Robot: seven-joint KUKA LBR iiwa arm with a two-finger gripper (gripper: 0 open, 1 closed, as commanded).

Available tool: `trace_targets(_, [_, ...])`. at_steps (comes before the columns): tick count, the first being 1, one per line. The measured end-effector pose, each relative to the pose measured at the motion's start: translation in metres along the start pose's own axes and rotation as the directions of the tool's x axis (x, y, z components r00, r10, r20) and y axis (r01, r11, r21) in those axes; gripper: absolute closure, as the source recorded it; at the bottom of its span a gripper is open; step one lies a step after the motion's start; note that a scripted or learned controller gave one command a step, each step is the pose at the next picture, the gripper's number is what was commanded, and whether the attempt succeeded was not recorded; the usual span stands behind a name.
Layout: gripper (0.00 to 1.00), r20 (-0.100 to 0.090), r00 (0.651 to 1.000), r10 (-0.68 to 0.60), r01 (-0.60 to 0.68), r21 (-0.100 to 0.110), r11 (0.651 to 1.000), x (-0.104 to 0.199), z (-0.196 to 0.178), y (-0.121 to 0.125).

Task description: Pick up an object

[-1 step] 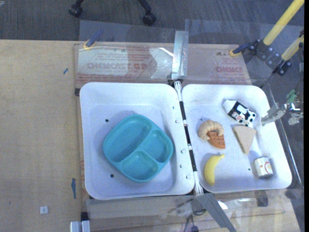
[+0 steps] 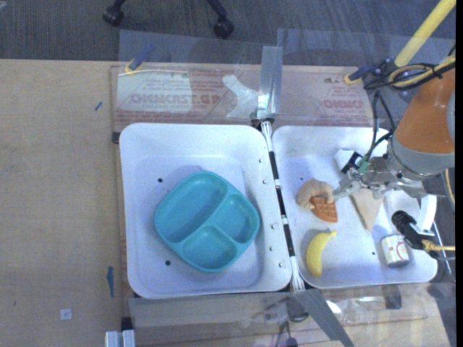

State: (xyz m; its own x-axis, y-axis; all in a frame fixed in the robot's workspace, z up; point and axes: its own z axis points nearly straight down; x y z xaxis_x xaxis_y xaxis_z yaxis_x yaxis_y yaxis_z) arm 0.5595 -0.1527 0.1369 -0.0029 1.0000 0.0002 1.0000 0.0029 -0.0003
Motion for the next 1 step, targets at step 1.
trace_targets(1, [0.00,0.002,1.000,0.001,-0.001,-0.015,1.000,-0.0460,0.0436,0.0002])
